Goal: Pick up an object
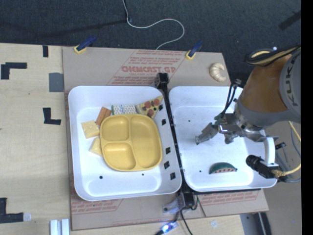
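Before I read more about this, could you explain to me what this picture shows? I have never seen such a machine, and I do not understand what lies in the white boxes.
One camera looks down at a slant on a bench with two shallow white bins. The grey and orange shape on the right is a robot arm. Its grasping part, the end effector, hangs over the right bin, with nothing visible between its fingers. A watermelon-slice toy lies in that bin, apart from it. The left bin holds a yellow divided plate with small toy food pieces around its top and left edges.
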`<control>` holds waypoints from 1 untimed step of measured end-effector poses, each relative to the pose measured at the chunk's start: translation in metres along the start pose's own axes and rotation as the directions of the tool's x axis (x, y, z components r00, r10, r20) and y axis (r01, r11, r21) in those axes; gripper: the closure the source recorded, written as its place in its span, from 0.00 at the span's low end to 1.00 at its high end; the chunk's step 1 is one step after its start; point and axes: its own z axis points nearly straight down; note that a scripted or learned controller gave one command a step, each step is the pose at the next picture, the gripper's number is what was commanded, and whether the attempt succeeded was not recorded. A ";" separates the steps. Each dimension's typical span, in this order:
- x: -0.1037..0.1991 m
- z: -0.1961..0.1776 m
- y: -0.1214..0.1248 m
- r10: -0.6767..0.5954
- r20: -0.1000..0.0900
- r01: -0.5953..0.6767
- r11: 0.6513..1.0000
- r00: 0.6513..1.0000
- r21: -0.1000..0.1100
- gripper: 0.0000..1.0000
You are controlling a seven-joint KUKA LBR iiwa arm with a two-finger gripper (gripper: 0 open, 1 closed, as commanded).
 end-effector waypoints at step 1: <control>0.000 0.058 -0.011 0.001 0.000 -0.001 1.000 1.000 0.000 0.00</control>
